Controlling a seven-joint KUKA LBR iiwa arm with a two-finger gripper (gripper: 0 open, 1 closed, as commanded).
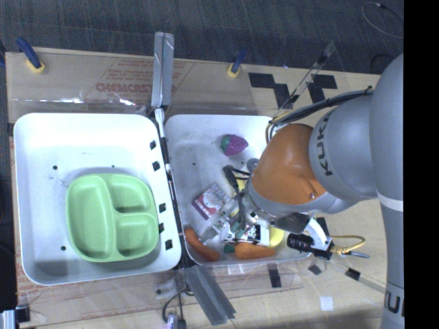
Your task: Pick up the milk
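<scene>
The milk carton (209,201) lies in the right bin (188,132), just left of the claw (236,226); its opening I cannot tell. Cardboard-covered counter (62,81), dark floor (206,12) beyond

The arm (374,149) is built of smooth, rounded grey segments with a slight sheen, and dark "KUKA" lettering runs down the grey shell beside a wide, glossy orange band (288,166) shaped like a dome. Below the orange band sits a grey ring, and under that a darker wrist block with small black and white parts, metal pieces and a touch of green, too cluttered to tell apart. A thin dark cable (302,112) curves along the upper edge of the orange dome, and a pale seam crosses the grey link at the frame's right.
</scene>
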